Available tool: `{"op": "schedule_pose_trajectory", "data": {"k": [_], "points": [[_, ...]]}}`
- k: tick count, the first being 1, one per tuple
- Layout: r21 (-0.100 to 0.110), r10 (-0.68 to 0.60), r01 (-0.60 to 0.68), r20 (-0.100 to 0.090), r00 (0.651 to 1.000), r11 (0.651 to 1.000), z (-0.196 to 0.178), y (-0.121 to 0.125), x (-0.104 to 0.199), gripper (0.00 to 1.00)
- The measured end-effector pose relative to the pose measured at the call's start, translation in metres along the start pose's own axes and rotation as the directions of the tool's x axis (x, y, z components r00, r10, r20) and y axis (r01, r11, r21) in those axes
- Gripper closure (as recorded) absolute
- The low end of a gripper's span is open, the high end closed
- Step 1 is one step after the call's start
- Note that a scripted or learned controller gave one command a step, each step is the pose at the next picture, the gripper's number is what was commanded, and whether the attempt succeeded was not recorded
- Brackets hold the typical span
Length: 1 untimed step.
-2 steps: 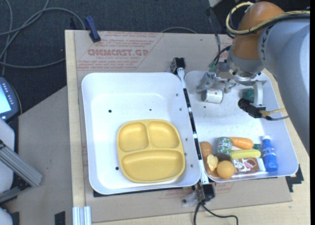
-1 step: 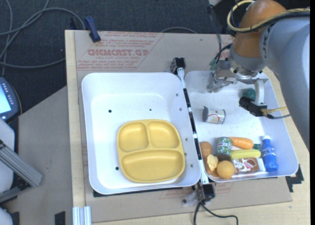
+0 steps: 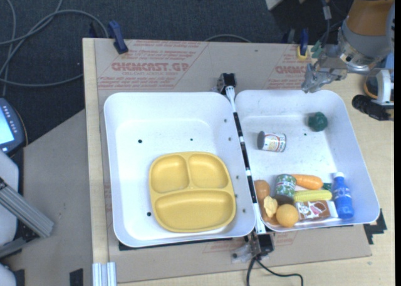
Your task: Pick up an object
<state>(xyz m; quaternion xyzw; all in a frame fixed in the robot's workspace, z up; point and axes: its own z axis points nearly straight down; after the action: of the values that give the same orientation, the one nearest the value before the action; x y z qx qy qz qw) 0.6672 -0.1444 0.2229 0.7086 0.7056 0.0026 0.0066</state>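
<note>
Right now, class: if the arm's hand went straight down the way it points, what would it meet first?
Probably the far rim of the right bin, or bare floor just inside it. The hand hangs over that edge; the dark green ball lies nearer the camera. Depth is unclear.

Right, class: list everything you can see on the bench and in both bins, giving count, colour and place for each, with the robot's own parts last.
bins: 2, white, side by side on the bench, left, right
plate: 1, yellow, three compartments, in left bin
can: 1, white and brown, on its side, middle of right bin
ball: 1, dark green, far part of right bin
carrot: 1, orange, near end of right bin
bottle: 1, blue, near right corner of right bin
orange: 1, orange, near edge of right bin
clamp: 1, blue, far left bench edge
arm: 1, grey with orange band, far right
gripper: 1, grey, over right bin's far rim
</note>
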Motion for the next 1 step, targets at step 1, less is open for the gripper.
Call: {"op": "schedule_pose_trajectory", "data": {"k": [1], "points": [[0.022,0.001,-0.001,-0.007,1.000,1.000,0.0871,-0.0425,-0.0478,1.00]]}}
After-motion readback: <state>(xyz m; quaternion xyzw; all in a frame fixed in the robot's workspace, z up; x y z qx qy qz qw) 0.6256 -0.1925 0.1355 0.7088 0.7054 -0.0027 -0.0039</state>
